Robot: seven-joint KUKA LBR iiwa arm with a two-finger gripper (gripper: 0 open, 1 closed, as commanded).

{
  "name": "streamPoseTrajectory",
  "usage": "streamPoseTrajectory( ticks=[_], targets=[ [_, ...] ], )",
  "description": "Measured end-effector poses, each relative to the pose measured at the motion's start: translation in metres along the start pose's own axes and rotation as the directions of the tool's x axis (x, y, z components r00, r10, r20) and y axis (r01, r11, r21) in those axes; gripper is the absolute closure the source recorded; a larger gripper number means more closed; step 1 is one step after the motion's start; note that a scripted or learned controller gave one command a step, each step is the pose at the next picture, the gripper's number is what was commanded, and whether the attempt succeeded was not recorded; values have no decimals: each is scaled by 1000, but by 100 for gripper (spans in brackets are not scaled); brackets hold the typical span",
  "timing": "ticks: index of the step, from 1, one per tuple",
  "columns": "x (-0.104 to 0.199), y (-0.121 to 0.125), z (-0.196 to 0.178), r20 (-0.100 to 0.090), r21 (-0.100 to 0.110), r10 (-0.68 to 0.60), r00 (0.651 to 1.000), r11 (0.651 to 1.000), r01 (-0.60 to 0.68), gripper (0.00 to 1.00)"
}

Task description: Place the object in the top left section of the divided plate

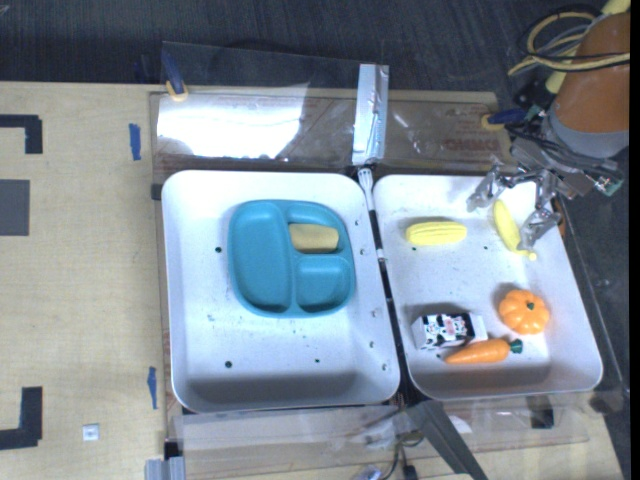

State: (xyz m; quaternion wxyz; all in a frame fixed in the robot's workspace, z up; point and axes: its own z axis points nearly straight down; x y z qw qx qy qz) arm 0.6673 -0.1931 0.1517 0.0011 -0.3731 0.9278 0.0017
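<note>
A blue divided plate (pixel 262 253) lies in the left bin (pixel 200 348). A tan, bun-like object (pixel 314 237) rests in the plate's upper right section as seen from the camera. My gripper (pixel 516 206) hangs over the far right corner of the right bin (pixel 570 368), under the orange wrist band. Its metal fingers (pixel 486 190) are spread open, straddling a yellow banana (pixel 507 226) that lies on the bin floor. Nothing is clamped between the fingers.
The right bin also holds a yellow corn cob (pixel 436 233), a small orange pumpkin (pixel 524 311), a carrot (pixel 478 352) and a black-and-white carton (pixel 443 329). A metal strip (pixel 370 113) and clear sheeting lie behind the bins. Yellow cables (pixel 560 28) loop at top right.
</note>
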Motion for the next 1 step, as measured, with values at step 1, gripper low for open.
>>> streamPoseTrajectory(
  ticks=[1],
  targets=[
    [-3, 2, 27, 2, 3, 552, 834, 834, -552, 0]
  ],
)
